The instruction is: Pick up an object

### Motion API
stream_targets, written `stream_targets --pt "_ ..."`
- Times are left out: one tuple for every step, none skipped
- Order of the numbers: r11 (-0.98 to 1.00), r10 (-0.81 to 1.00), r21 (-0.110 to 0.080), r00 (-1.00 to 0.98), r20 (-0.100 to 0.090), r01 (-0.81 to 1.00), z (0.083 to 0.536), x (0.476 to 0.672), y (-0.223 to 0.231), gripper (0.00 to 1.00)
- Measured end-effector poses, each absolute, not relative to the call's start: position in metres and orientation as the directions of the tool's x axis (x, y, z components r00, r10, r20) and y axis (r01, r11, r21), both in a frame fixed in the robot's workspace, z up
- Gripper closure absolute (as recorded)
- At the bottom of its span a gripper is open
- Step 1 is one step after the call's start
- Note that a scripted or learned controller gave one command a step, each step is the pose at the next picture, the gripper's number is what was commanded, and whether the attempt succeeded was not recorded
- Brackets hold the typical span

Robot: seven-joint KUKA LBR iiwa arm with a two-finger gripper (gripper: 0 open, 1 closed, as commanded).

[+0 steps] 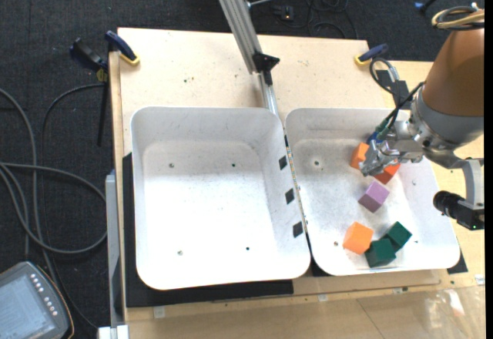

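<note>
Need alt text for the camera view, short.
A grey robot arm's gripper hangs low in the right white bin, beside an orange block and a red block. Nearer the front lie a purple cube, another orange cube and two dark green blocks.

Bench: pale wood, speckled.
On it: two white bins, left bin at 9 o'clock, right bin at 3, edges touching.

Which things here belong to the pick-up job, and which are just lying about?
Job:
gripper, low in the right bin
orange block and red block beside it
purple block
second orange block
green blocks

Lying about:
left bin
clamps
cables
</note>
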State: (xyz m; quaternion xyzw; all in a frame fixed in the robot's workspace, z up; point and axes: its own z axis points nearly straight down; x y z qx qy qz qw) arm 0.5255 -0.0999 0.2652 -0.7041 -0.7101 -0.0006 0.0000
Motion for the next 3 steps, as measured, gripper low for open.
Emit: stream_targets --pt "0.009 1.0 0.0 -0.009 0.001 1.0 0.268 0.527 -0.051 1.0" --pt "0.008 1.0 -0.002 -0.008 0.001 1.0 0.25 0.524 -0.003 1.0" --pt "0.009 1.0 -0.002 -0.009 0.002 1.0 0.243 0.514 0.056 1.0"
